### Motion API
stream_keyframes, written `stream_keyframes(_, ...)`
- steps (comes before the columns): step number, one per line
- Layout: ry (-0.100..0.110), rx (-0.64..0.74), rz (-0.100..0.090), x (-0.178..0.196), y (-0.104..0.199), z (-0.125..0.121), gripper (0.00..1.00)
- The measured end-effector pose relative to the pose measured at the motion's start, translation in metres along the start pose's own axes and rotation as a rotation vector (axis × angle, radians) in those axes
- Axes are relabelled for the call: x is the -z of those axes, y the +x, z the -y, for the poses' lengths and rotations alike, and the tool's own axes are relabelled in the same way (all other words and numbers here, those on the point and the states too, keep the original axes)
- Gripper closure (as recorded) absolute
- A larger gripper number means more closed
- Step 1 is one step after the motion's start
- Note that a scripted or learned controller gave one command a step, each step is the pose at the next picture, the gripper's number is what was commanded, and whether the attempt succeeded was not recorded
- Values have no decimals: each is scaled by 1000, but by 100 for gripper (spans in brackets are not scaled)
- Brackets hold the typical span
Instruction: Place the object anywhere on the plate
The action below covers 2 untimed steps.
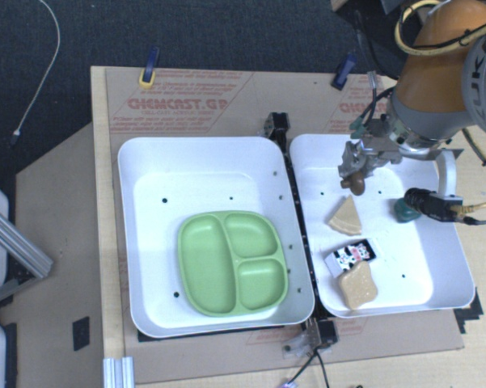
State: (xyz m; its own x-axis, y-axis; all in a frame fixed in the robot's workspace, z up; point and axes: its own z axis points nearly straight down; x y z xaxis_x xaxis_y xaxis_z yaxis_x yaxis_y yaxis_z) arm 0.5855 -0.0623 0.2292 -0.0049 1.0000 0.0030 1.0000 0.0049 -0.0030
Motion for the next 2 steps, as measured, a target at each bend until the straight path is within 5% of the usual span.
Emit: stream_keyframes(2,2,0,0,-4,102,40,100)
